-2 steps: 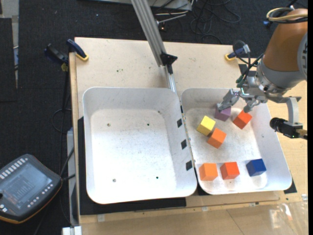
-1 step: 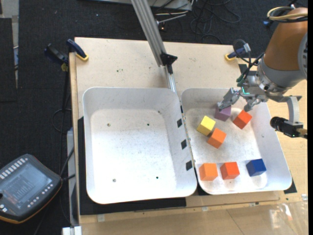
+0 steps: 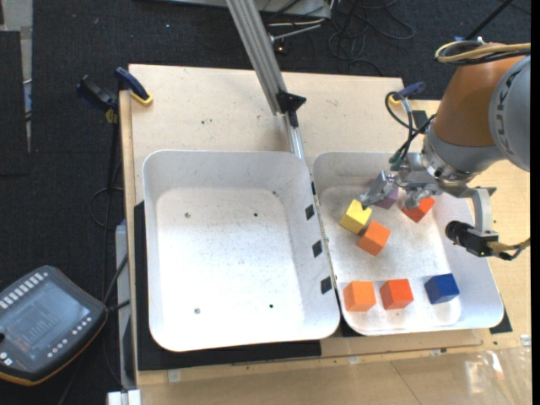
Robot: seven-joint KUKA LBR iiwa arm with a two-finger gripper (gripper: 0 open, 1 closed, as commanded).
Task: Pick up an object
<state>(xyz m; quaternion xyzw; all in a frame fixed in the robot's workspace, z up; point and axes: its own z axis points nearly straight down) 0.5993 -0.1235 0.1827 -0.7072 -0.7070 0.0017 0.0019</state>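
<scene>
My arm reaches in from three o'clock; my gripper [image 3: 396,191] hangs low over the right bin [image 3: 472,310], its grip unreadable. A yellow cube [image 3: 355,218] sits at its eight o'clock.

No text, label, brand, number or sign can be read anywhere on the bench. The arm [image 3: 489,108] carries dark lettering on its grey casing at the frame's right edge, just right of the orange band, but it is cut off and cannot be made out. The handheld pendant [image 3: 42,323], lying left of the left bin [image 3: 228,171], has a grey screen and a row of buttons, all too small and blurred to read. Small dark tabs sit along that bin's right rim, with no legible marks. The coloured blocks in the right bin [image 3: 481,310] show plain faces.
</scene>
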